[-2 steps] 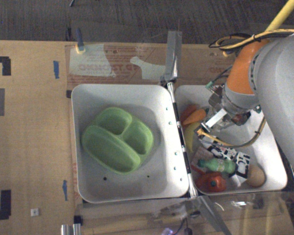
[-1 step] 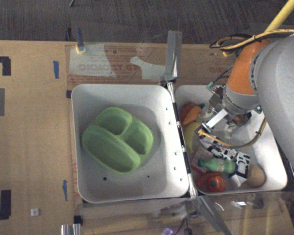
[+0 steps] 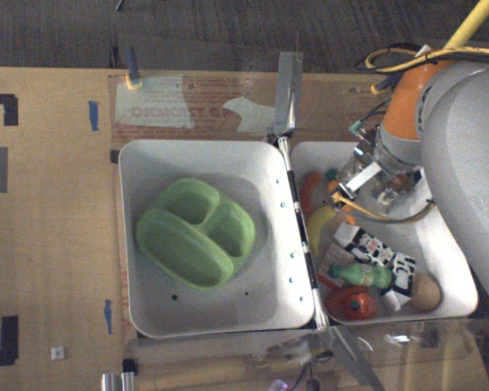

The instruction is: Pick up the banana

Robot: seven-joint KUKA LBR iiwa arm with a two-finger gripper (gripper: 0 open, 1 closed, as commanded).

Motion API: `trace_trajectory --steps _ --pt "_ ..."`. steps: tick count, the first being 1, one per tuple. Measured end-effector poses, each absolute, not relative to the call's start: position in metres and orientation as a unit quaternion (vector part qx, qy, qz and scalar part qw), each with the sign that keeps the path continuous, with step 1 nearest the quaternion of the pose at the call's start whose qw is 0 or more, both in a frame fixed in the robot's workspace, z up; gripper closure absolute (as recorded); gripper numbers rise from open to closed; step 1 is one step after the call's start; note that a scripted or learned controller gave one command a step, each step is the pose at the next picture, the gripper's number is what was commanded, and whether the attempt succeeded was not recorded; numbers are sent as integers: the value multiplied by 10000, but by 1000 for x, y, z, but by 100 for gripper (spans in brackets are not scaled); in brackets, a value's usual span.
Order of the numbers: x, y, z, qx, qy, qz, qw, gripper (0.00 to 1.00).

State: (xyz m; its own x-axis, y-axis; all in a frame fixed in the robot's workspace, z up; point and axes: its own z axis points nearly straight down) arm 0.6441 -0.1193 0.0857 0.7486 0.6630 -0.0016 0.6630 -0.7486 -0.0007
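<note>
One fixed camera looks steeply down from above the bench (image 3: 49,243), at middling range, taking in the left bin (image 3: 147,300) wholly and the right bin (image 3: 448,292) at frame right.

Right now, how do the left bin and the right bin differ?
The left bin holds one thing, a green divided plate; the right bin holds a crowded pile: the banana, a tomato, a green bottle and more. The arm's end effector hangs over the right bin, not the left bin. Both bins are shallow, white and side by side.
</note>
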Motion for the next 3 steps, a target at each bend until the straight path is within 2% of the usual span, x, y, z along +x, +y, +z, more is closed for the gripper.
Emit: trace_trajectory --steps 1,2,3 --pt "644 -118 86 -9348 -3551 5 2 0" --pt "580 -102 86 -9610 -2766 -4 1 0" --pt "546 -105 87 -8649 -5020 -20 -6 0"
